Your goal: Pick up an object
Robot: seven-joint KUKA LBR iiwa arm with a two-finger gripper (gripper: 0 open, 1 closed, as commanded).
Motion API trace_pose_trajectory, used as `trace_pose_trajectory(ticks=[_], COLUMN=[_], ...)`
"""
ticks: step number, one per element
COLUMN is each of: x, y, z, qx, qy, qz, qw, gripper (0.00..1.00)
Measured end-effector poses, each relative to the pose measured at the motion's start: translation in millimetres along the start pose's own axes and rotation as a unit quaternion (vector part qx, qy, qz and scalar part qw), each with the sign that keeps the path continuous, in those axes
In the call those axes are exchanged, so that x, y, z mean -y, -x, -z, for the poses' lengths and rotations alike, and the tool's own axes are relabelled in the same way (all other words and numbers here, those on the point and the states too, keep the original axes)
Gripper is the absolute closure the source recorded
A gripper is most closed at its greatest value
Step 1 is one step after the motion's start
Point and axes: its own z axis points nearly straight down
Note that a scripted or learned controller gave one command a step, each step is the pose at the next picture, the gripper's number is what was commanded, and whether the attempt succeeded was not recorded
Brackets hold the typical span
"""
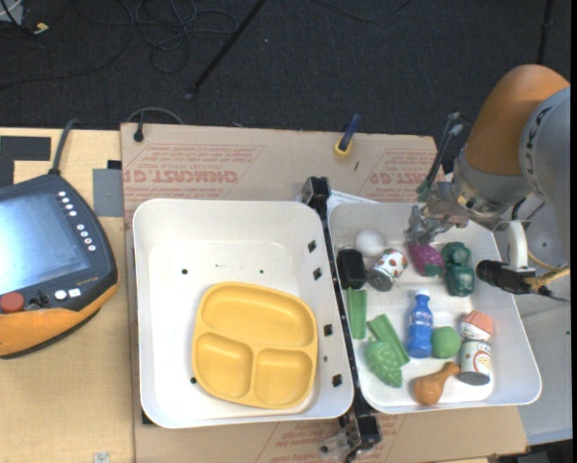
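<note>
My gripper hangs low over the back of the right bin, at the end of the grey arm with its orange band. Directly below and touching its tip in this view lies a purple bunch of grapes. A dark green toy sits just right of the grapes. To their left are a red-and-white small can and a white ball. Whether anything is held is hidden by the gripper body.
The right bin also holds a black cylinder, a blue bottle, green toys, a green ball, a labelled can and a brown drumstick. A yellow divided tray lies in the left bin. A teach pendant rests at far left.
</note>
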Motion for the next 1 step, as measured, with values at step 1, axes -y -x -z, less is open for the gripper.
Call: trace_pose_trajectory(ticks=[1], x=[-5.3], y=[39.7], z=[-45.7], qx=[0.0], qy=[0.001], qz=[0.0], qw=[1.0], gripper=[1.0])
